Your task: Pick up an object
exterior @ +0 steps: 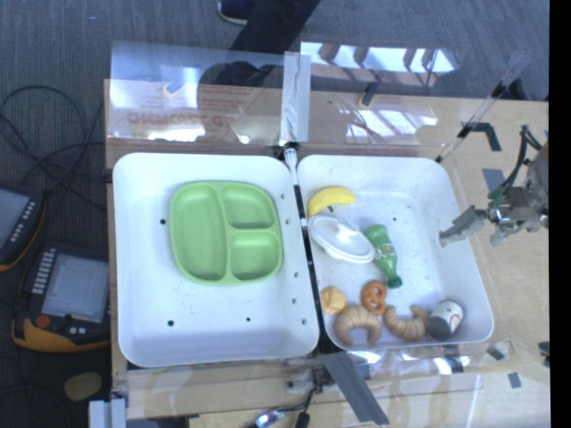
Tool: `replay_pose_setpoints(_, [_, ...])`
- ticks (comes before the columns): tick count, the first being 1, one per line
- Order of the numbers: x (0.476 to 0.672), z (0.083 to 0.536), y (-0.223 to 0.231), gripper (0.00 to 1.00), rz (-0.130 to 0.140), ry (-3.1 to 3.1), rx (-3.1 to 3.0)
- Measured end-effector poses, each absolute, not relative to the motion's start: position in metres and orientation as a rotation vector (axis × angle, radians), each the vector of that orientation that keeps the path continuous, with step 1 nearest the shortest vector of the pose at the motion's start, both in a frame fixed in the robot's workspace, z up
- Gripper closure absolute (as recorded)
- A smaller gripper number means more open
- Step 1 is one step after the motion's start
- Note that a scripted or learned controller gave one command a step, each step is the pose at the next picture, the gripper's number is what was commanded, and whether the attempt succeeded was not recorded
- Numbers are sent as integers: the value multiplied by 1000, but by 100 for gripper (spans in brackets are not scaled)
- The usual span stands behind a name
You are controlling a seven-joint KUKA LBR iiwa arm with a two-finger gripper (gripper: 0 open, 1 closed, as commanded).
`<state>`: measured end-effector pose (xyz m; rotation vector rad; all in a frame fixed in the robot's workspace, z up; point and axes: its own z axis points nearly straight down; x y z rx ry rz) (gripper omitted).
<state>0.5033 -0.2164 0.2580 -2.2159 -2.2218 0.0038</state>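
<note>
The right bin holds a yellow banana, a white dish and a green bottle lying on its side. Along its front wall lie a small yellow piece, an orange ring-shaped toy, a brown croissant, a brown curved piece and a grey-and-white ball. In the left bin rests a green divided plate. My gripper hangs at the right edge of the camera view, just outside the right bin's right rim and apart from every object.
A clear plastic screen stands behind both bins. Cables and a handheld pendant lie on the floor to the left. A person's legs are at the top. Tape marks dot the bench to the right of the bins.
</note>
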Motion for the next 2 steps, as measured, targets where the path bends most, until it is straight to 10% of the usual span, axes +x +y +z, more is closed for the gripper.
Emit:
replay_pose_setpoints(1, [499, 164, -223, 0, 6, -2073, -2355])
replay_pose_setpoints(2, [539, 132, -163, 0, 5, -1963, -2447])
